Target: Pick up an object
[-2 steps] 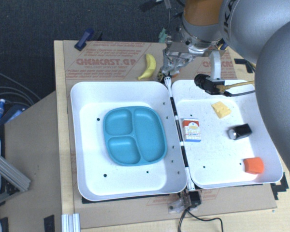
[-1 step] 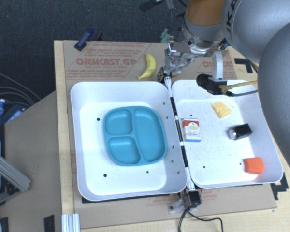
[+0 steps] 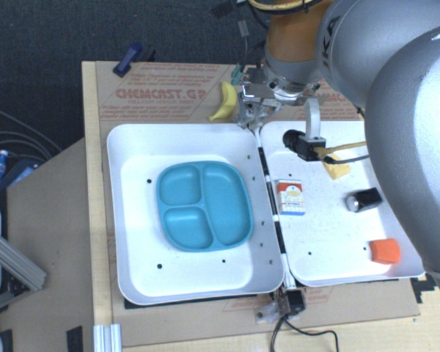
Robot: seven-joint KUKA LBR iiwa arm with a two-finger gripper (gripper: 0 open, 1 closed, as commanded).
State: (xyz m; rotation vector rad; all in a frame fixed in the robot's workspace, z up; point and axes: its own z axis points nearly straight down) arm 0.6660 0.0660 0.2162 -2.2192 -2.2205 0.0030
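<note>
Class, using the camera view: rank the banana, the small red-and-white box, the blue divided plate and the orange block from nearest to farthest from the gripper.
Measured from the gripper:
1. Banana, just beside it on the bench behind the bins.
2. Red-and-white box, right bin, near the divider.
3. Blue divided plate, left bin's middle.
4. Orange block, right bin's front corner.

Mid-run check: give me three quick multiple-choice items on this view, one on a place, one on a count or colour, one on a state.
1. Where is the blue divided plate?
A. left bin
B. right bin
C. on the cardboard

2. What colour is the block at the right bin's near corner?
A. green
B. orange
C. purple

3. How does the small carton in the right bin lie?
A. standing on end
B. flat on the floor
C. leaning on the plate

Answers: 1 A, it sits inside the left bin. 2 B, plainly orange. 3 B, its printed face points up.
</note>
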